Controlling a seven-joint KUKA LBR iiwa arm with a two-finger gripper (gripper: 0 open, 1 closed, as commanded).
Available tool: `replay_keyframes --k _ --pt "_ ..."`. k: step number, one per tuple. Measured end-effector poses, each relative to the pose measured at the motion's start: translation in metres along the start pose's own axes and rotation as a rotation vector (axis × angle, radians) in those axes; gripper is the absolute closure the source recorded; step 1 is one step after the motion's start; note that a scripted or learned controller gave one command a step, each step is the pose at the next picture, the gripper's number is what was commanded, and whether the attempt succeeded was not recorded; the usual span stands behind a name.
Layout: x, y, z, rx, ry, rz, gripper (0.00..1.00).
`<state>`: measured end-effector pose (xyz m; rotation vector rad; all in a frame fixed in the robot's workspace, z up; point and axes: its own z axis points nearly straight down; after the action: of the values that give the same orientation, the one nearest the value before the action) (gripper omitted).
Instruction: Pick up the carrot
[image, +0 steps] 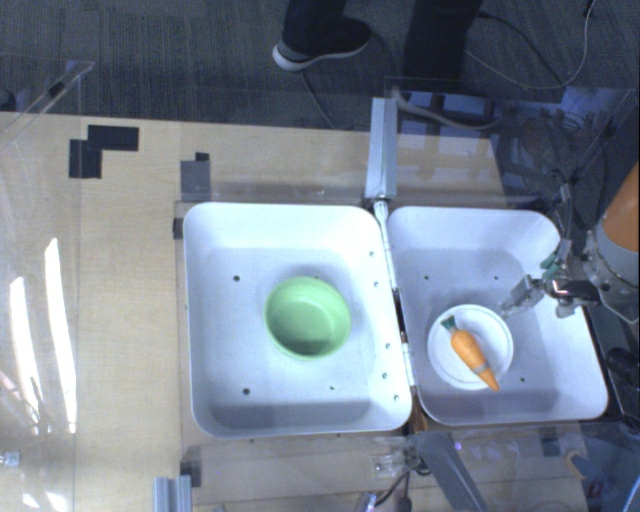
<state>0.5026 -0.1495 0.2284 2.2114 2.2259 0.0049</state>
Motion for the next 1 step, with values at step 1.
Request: replay_keyframes --k 1 --pt "0.0405 -0.0037 0.1135 -0.03 -0.008 -0.239 0.0"
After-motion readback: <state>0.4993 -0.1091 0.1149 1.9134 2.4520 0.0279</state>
